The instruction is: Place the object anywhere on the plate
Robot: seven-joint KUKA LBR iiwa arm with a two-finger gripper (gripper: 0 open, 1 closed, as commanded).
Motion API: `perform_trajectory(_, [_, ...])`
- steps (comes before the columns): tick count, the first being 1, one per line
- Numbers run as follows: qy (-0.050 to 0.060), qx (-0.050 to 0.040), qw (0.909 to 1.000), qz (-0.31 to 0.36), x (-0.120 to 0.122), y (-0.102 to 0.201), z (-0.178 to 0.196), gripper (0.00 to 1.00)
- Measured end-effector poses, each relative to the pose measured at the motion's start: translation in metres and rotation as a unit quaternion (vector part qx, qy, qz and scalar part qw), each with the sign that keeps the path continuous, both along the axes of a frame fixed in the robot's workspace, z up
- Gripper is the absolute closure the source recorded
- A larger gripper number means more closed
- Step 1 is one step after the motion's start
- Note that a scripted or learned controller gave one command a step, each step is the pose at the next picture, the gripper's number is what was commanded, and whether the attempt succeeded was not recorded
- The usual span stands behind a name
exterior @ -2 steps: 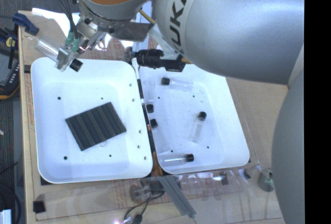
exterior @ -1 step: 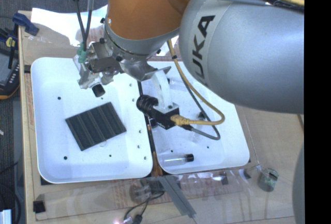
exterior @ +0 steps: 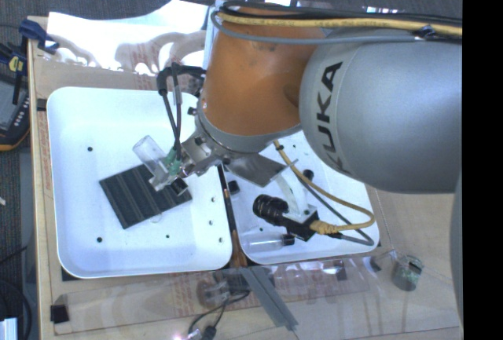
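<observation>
Left bin (exterior: 78, 240): dark ribbed plate (exterior: 140, 199) lies flat near centre. Tool (exterior: 169, 170) at plate's right corner; clenched or released, cannot tell. Clear object (exterior: 148, 148) just beside tool, at plate's far edge. Right bin (exterior: 259, 252) largely hidden by arm (exterior: 377, 111).

"What's the counter (exterior: 409, 228) like?"

"Pale wood, seen at a slant. Two shallow white bins sit on it side by side, their inner rims touching: the left bin (exterior: 86, 118) and the right bin (exterior: 251, 252)."

"Anything else lying on the wood?"

"A small grey piece (exterior: 405, 272) sits near the front right, just apart from the right bin. A grey metal strip (exterior: 271, 301) lies by the front edge, and a blue clamp (exterior: 33, 34) is at the back left corner."
</observation>
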State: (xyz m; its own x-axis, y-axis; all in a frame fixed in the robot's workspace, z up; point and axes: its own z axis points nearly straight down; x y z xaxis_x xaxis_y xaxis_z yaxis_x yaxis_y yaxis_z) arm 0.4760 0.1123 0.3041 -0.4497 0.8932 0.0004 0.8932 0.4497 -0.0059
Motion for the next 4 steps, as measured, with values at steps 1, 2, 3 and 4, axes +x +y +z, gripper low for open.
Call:
perform_trajectory(1, [-0.002, -0.0004, 0.9973, -0.073, 0.000, 0.077, -0.007, 1.00])
perform_trajectory(2, [-0.001, 0.0000, 0.9995, 0.032, 0.103, 0.079, -0.046, 1.00])
perform_trajectory(3, [-0.001, -0.0005, 0.9997, -0.026, 0.010, 0.099, -0.048, 1.00])
perform_trajectory(4, [-0.003, 0.0010, 1.0000, 0.008, 0.000, 0.097, 0.048, 1.00])
